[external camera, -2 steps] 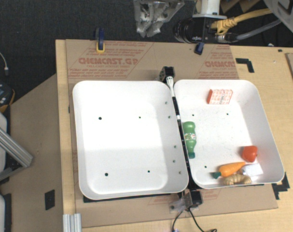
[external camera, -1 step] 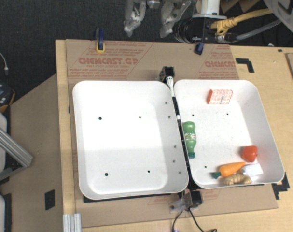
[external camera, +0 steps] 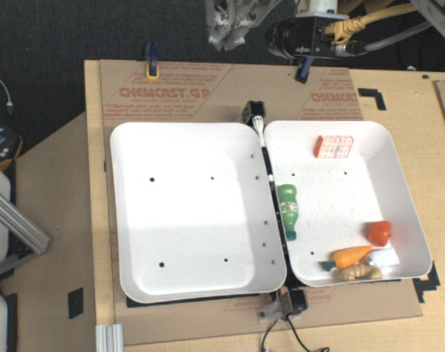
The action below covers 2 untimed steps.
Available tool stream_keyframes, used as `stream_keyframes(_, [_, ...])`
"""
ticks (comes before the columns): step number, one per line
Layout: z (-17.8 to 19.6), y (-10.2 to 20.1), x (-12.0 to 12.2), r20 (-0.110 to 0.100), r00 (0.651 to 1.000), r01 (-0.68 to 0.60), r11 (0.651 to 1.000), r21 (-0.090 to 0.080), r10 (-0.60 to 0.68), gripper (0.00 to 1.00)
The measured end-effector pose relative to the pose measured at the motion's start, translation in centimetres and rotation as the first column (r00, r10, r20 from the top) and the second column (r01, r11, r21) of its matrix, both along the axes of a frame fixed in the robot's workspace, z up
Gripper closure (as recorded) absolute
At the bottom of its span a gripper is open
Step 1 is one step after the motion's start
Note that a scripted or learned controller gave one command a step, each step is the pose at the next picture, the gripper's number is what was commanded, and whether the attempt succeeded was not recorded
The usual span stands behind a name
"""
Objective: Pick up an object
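Two white bins side by side on a table; five small things, all in the right bin.

Left bin [external camera: 185,211] beside right bin [external camera: 354,196], touching along the middle seam. One green bottle [external camera: 287,210] lying at 9 o'clock in the right bin, tight against the seam wall. One orange-and-white box [external camera: 333,147] at 12 o'clock, well apart from the rest. One red ball [external camera: 379,232], one carrot [external camera: 351,256] and one tan root [external camera: 358,273] clustered at 5 o'clock near the rim, carrot and root touching. Claw [external camera: 229,22] at 12 o'clock beyond the table's far edge, well apart from both bins; spread or pressed together, cannot tell. Brown board [external camera: 207,86] under the bins, printed "CHEMCAST", the rest too faint to read. One blue clamp [external camera: 152,61] on the board's far edge.
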<state>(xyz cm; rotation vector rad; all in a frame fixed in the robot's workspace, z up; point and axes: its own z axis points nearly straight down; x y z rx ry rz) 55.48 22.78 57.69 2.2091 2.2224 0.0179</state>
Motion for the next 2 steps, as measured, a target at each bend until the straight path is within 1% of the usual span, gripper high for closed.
stream_keyframes(1, [0.0,0.0,0.0,-0.001,1.0,0.0,1.0,0.0,0.0,0.0])
stream_keyframes(2, [1.1,0.1,0.0,0.003,1.0,-0.001,1.0,0.001,0.001,1.0])
